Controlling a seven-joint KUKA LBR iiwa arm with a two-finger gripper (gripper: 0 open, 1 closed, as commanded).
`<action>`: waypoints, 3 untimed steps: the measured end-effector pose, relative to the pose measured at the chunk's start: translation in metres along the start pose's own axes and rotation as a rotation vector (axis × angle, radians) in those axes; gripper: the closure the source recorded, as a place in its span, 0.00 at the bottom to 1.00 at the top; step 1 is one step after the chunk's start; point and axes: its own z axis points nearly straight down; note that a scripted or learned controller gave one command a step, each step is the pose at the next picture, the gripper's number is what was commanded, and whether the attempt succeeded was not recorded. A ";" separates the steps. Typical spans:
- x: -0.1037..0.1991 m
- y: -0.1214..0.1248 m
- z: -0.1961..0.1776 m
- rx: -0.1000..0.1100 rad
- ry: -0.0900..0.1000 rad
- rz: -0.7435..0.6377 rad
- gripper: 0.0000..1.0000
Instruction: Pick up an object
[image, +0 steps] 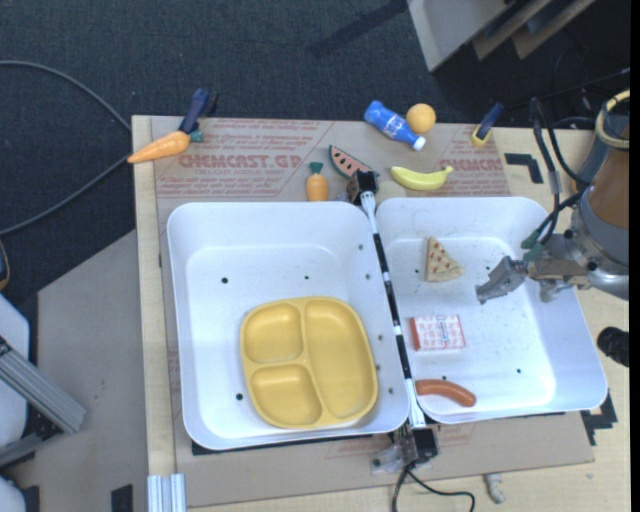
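In the right bin (560, 390) lie a pizza slice (440, 260), a red-and-white packet (438, 332) and a sausage (445, 392) near the front wall. My gripper (522, 288) hangs over the right half of this bin, to the right of the pizza slice and above and right of the packet. Its fingers are spread apart with nothing between them, so it is open. One grey finger (495, 283) points left toward the pizza slice, a short way off it.
The left bin (200, 250) holds a yellow divided plate (308, 360). Behind the bins on the bench lie a carrot (160, 148), a watermelon slice (347, 160), a banana (420, 178), a blue bottle (392, 124) and an orange (422, 117).
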 end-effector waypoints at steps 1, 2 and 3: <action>0.023 0.063 0.084 0.002 0.000 0.000 0.00; 0.011 0.148 0.122 -0.001 -0.001 0.000 0.00; -0.002 0.136 0.183 0.001 0.000 0.001 0.00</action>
